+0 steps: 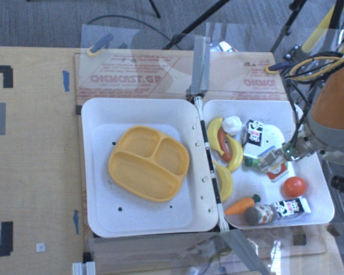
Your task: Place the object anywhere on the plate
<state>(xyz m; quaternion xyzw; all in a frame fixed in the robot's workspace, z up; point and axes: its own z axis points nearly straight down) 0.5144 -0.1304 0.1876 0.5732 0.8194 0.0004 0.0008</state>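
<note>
A yellow divided plate (148,162) lies in the left white bin (94,153) with nothing on it. My gripper (273,158) is low in the right bin (327,208), over a small green item (251,162) and a red-orange packet (277,173). It hides whatever lies directly under its tip. Other candidates in that bin are a red tomato (295,186) just below the gripper, a carrot (241,205), two bananas (234,152) (225,182) and a cow-print carton (253,133).
The right bin also holds a white ball (233,124), a red sausage (221,140), a small jar (262,213) and a second cow-print carton (291,208). A raised divider (206,159) separates the bins. Cables and tripod legs stand behind the bench.
</note>
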